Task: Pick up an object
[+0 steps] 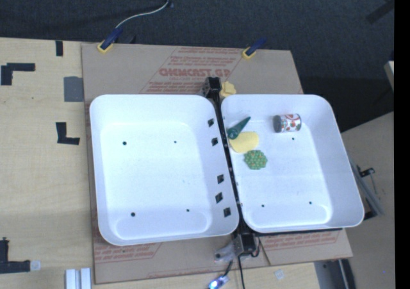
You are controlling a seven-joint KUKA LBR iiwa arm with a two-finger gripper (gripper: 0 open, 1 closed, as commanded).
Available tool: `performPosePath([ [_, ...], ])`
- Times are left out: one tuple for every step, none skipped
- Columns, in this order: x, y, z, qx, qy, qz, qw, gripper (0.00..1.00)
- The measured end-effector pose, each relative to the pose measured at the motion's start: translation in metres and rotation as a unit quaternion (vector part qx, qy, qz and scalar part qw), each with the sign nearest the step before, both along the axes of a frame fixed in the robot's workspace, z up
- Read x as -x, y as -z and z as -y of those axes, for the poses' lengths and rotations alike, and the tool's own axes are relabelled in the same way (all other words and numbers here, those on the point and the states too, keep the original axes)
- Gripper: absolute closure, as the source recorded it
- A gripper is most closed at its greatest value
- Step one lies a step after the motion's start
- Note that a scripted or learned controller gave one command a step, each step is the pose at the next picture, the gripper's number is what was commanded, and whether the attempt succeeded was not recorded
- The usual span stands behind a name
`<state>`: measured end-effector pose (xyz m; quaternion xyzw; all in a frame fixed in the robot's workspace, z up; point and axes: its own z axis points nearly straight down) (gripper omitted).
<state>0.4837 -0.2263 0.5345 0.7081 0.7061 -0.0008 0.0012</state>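
You saw 2 white bins side by side: the left bin [154, 166] and the right bin [301, 198]. In the right bin, near its 10 o'clock corner, lay a green cone [238, 127], touching a yellow piece [244, 141], with a green ball [256, 160] just beside. A small can [287, 123] lay toward 12 o'clock. You could not tell the gripper's state.

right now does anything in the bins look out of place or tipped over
The small can lies on its side in the right bin. A yellow piece sits outside both bins, at the top of the divider. Nothing looks spilled.
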Motion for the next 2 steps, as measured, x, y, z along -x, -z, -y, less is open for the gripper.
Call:
performPosePath([
  [0.000,0.000,-0.020,-0.0010,-0.002,0.000,1.0000,1.00],
  [0.000,0.000,-0.002,-0.0005,-0.002,0.000,1.0000,1.00],
])
